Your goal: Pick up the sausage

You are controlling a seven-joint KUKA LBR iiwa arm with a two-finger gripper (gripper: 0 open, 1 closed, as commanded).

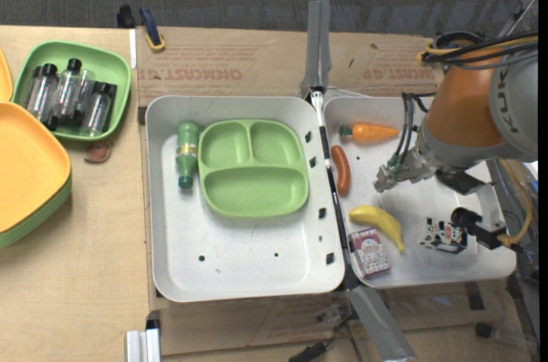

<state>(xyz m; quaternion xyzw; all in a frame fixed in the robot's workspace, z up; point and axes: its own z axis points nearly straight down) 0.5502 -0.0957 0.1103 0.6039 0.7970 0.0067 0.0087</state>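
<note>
The arm (pixel 467 108) reaches in from the right over the right bin (pixel 497 262), with the orange band uppermost and the wrist angled down and to the left. The gripper (pixel 387 178) hangs above the bin floor; its state cannot be told. The sausage (pixel 342 168) lies along the bin's left wall, apart from the gripper, below the carrot (pixel 372 132) and above the banana (pixel 379 223).

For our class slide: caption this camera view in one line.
Gripper hovers in the right bin, beside the sausage, between carrot and banana.
</note>
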